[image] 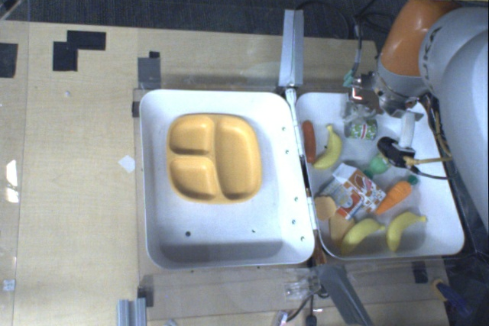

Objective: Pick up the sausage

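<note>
Reddish-brown sausage [309, 142] is lying at your right white bin's [451, 229] left wall; gripper [365, 112] is hovering apart, grip indiscernible.

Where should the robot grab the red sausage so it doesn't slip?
Probably around its middle, coming straight down from above. The sausage lies flat and long, right beside the left wall of the right bin, with a banana close on its other side. Fingers would likely fit best at its upper half, where the banana curves away.
</note>
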`<state>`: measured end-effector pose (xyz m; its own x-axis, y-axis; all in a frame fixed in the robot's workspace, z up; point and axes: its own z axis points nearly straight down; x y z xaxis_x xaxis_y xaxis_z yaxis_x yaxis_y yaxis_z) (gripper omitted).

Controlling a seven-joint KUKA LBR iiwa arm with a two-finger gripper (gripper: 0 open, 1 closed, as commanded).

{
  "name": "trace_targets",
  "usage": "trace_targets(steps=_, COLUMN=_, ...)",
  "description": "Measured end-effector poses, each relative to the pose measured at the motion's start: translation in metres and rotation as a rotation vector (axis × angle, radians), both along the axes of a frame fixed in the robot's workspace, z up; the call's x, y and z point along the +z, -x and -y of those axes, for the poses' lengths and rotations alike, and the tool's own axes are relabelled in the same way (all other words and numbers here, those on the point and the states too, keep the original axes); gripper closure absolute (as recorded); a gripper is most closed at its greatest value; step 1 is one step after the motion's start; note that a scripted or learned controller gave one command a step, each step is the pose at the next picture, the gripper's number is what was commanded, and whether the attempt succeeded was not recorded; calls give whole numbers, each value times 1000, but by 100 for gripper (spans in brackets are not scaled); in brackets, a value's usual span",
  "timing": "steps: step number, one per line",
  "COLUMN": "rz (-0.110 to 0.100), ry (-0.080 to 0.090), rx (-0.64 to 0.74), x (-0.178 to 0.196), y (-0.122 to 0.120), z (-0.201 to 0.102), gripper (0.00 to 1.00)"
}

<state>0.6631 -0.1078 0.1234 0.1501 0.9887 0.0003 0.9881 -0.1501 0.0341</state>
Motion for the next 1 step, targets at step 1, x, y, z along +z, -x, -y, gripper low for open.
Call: trace_targets(steps=1, rz=-2, ry=-1, rx=2, x=-1, y=0, z=-1, gripper=0)
